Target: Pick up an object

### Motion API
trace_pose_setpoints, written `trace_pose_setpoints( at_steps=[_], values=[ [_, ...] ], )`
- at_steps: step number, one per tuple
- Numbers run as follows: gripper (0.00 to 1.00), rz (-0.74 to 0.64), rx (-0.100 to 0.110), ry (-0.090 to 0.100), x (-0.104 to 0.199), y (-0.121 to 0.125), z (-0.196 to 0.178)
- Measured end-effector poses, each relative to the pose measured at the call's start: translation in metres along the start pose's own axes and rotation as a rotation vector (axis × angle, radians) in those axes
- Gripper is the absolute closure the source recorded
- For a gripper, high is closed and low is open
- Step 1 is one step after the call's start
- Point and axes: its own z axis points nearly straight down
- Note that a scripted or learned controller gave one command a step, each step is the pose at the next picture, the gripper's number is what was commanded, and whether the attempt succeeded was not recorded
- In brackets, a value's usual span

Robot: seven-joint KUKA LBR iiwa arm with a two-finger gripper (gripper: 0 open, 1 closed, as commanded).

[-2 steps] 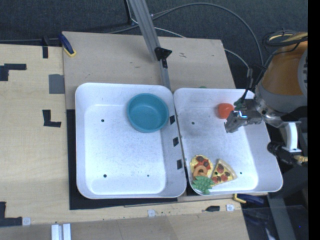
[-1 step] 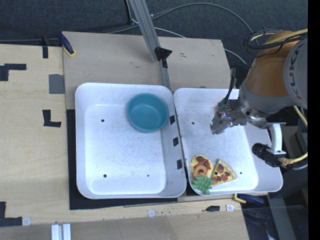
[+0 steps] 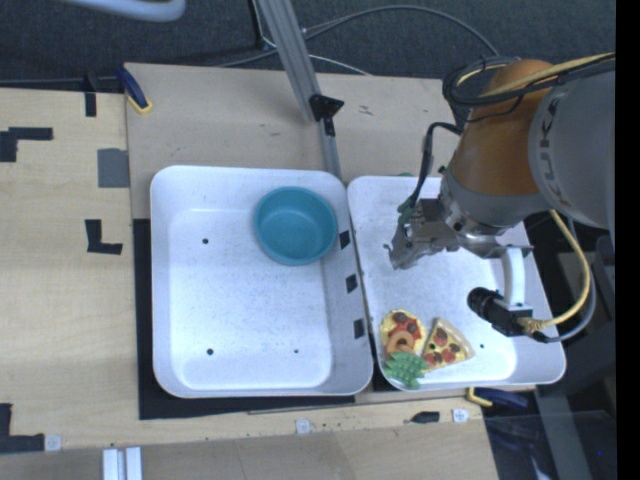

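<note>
pizza slices (image 3: 425, 345) lie near, below the hand (image 3: 403, 255).

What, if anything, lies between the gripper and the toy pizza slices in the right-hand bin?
Nothing visible does. The gripper hangs over bare white floor of the right-hand bin; the flat toy pizza slices lie toward the near edge, with open floor between.

Arm (image 3: 560, 158): grey, orange band above the wrist, reaching in from the right edge and occupying the upper right of the frame. Gripper (image 3: 398, 258): pointing down and leftward, hanging right of frame centre.
</note>
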Motion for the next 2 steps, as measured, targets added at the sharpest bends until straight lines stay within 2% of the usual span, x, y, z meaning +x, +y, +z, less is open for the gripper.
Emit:
trace_pose_setpoints(
  at_steps=[1,2],
  values=[
    [1.0,0.001,0.0,-0.001,0.041,-0.011,0.006],
    [1.0,0.0,-0.001,-0.001,0.093,-0.02,-0.003]
  ],
)
